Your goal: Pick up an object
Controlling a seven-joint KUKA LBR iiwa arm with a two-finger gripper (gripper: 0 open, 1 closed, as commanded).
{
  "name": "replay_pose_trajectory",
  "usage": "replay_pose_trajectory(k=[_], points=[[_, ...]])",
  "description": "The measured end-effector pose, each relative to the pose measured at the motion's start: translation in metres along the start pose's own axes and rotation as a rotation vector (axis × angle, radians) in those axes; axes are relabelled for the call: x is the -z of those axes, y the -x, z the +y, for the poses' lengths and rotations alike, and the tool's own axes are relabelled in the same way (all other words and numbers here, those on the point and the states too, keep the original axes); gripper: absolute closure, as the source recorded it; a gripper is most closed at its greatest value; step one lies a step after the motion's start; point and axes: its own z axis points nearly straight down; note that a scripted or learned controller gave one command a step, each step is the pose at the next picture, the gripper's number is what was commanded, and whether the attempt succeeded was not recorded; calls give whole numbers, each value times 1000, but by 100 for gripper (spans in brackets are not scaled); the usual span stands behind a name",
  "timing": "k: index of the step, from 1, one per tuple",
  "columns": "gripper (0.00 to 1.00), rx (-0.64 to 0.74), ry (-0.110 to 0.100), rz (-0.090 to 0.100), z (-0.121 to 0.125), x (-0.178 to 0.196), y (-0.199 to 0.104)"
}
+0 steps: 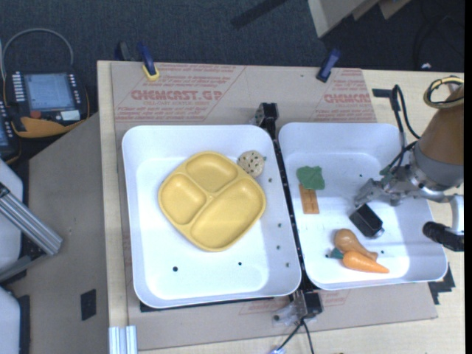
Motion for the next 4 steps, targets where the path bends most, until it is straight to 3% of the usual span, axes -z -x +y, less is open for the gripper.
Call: replay_pose_trajectory(k=[1,2,4], points=[[100,0,2,-3,0,11,0],[100,0,6,-7,1,53,-2],[100,1,11,-8,12,172,-6]])
